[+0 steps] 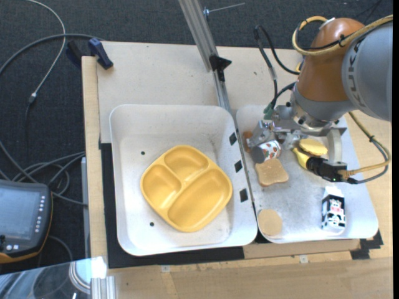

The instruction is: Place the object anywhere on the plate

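Note:
The yellow plate, split into three compartments, lies in the left bin with nothing on it. In the right bin my gripper hangs low near the left wall, right over a small white object with red marks. The gripper touches or nearly touches that object's top, and I cannot make out a grasp. Just below it lies a slice of toast.
The right bin also holds a banana under the wrist, a round tan biscuit at the front left, and a cow-patterned carton at the front right. A metal pole slants above the divider between the bins.

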Tool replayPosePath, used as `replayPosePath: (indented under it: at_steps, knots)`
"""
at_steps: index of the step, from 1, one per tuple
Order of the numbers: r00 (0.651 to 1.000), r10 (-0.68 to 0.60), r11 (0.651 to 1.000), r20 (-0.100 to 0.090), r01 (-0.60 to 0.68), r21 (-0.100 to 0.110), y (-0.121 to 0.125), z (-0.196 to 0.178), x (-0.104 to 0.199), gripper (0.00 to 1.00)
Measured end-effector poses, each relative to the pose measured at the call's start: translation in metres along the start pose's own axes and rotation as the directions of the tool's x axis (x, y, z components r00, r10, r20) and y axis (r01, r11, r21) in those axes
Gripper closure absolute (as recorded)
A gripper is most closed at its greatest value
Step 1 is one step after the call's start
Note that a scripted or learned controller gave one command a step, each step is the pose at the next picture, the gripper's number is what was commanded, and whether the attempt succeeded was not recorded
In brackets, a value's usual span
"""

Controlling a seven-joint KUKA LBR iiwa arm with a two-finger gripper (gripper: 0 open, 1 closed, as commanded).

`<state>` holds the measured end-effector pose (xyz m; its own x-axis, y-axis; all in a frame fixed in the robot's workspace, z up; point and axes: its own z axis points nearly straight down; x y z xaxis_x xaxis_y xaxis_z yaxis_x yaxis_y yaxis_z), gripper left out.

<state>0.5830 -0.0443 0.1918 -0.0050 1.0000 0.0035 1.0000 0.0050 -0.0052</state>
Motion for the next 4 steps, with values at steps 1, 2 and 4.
replayPosePath:
  at_steps: [1,2,4]
  knots:
    - [1.0,-0.005,1.0,-0.001,0.005,-0.01,0.054,-0.003,0.082,0.0]
    - [1.0,0.001,1.0,0.002,-0.001,-0.008,0.053,-0.014,0.077,1.0]
    - [1.0,0.007,1.0,0.002,-0.007,0.001,-0.038,0.0,0.125,1.0]
